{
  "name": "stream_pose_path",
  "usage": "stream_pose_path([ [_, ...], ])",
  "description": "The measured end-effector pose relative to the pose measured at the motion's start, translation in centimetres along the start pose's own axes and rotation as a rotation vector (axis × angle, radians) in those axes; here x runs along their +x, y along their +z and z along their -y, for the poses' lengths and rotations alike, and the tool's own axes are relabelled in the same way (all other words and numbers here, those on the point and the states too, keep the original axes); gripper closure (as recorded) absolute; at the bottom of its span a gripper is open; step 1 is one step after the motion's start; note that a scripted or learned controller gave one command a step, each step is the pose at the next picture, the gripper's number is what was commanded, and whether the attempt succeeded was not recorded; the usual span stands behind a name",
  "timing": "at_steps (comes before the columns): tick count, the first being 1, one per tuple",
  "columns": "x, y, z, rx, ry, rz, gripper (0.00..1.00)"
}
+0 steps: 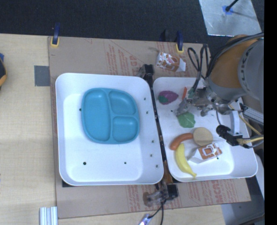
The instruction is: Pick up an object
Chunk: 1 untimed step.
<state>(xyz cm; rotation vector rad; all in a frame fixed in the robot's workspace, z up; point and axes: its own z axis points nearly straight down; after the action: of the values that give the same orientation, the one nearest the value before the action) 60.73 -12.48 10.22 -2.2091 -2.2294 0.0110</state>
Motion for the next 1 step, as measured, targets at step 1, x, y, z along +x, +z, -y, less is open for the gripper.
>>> stream_pose_path([
  [1, 1.49, 1.03, -0.33, -0.002, 0.003, -0.002, 0.00],
])
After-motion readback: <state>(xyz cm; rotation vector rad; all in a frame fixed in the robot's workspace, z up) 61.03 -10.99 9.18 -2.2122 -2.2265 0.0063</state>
